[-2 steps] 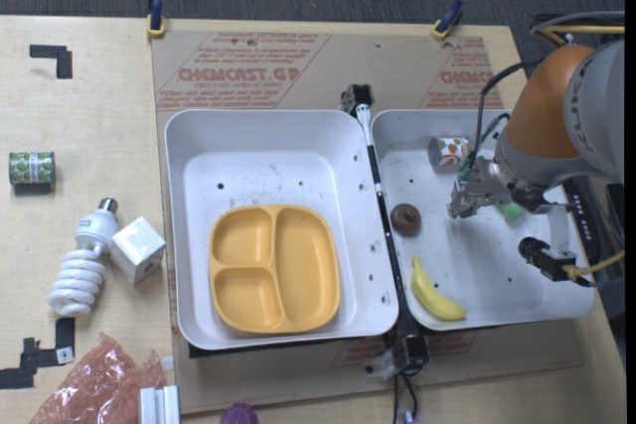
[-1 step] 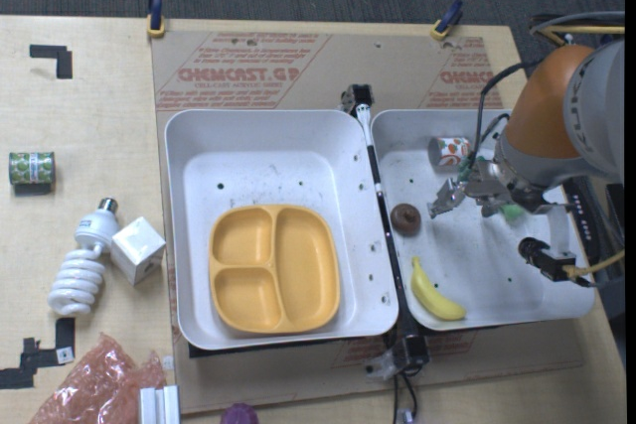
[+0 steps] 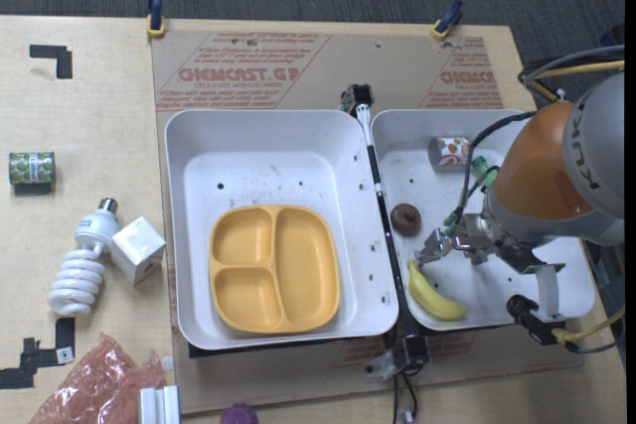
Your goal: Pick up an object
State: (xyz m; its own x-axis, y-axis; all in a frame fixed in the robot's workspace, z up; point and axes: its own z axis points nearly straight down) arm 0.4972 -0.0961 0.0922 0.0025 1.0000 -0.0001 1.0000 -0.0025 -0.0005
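Banana [image 3: 433, 297] unlabelled; board [image 3: 248, 70] reads "CHEMCAST".

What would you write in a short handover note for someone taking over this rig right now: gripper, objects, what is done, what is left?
Gripper: low in the right bin, just above the banana; nothing seen between its fingers.
Objects: banana at the right bin's front left; brown doughnut behind it; small can at the back. Yellow tray lies in the left bin.
Done: nothing lifted.
Left: grasp an object and lift it.
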